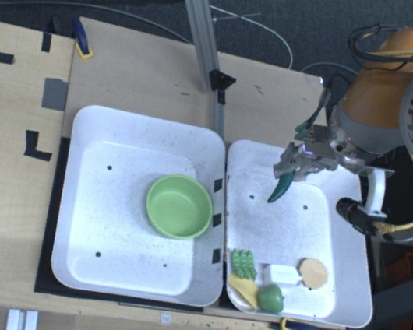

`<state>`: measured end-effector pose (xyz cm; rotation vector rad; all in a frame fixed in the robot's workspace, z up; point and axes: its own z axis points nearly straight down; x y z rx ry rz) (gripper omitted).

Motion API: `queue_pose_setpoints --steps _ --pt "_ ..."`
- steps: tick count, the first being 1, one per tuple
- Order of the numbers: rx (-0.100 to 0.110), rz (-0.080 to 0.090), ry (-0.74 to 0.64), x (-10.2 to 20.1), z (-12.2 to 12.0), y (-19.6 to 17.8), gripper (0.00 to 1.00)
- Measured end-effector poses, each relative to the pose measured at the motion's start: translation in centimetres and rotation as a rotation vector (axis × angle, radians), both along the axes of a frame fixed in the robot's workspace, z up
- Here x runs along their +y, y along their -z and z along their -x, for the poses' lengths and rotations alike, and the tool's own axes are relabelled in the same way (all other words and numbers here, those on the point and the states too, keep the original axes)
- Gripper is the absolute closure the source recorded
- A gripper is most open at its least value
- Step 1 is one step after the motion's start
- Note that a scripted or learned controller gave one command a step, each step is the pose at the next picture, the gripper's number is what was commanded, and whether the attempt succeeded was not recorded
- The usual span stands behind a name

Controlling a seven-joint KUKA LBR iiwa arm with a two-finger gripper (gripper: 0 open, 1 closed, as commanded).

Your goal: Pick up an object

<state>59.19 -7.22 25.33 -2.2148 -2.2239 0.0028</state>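
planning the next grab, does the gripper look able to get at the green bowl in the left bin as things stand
Probably yes. The green bowl sits alone on the left bin floor with nothing over it. The gripper hangs above the right bin, so it would only need to cross the divider between them.

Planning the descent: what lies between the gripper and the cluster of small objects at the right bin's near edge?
In the camera view, only bare white bin floor separates the gripper from the cluster of small objects.

Slim dark-green object (280,188) hangs tilted from hand (295,166), between its fingers, above right bin (348,256).
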Motion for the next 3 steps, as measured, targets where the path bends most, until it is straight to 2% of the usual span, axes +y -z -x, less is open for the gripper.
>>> queue_pose_setpoints --steps 1,2,3 --pt "0.0 0.0 -0.001 4.2 1.6 0.3 1.0" --pt "0.003 0.0 -0.001 9.1 4.6 2.1 1.0" --pt "0.001 -0.001 -0.003 13.7 7.5 1.4 1.0"
